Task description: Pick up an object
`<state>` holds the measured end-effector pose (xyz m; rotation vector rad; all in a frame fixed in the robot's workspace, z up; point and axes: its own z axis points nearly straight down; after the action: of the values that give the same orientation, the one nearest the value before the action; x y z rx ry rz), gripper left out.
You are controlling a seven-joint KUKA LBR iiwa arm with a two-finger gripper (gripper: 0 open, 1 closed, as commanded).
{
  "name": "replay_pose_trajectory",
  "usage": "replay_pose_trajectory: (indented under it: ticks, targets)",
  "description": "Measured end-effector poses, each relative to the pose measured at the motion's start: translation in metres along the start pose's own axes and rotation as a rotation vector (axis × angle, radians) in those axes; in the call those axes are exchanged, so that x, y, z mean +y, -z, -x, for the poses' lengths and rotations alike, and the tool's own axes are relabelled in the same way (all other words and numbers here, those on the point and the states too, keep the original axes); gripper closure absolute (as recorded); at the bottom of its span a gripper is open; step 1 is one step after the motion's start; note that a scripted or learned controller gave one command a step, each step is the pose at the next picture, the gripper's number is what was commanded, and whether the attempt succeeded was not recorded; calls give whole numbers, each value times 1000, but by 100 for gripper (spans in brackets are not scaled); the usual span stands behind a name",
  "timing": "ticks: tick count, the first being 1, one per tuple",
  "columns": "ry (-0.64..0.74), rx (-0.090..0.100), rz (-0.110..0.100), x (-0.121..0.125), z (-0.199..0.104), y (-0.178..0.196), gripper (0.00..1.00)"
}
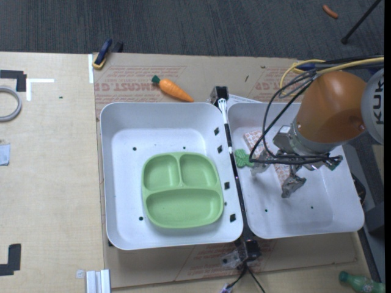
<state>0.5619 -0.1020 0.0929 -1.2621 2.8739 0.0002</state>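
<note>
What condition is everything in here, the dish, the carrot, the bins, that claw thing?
Green three-compartment plastic plate: upright, flat in the left white bin.
Orange toy carrot: lying on the cardboard behind the bins.
Right white bin: holds small items under the arm.
Gripper: lowered into the right bin.

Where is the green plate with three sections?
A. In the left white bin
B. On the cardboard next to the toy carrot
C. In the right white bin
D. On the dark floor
A. The green plastic plate with three sections lies flat on the floor of the left white bin, while the grey and orange arm reaches over the right white bin.
</note>
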Motion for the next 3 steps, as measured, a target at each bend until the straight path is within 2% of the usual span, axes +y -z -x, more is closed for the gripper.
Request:
replay_pose_trajectory:
  ticks: [1, 2, 3]
  targets:
    - [413, 0, 0, 11, -15, 0, 0]
    - [407, -4, -3, 11, -13, 10, 100]
    - [293, -2, -1, -4, 27, 119, 100]
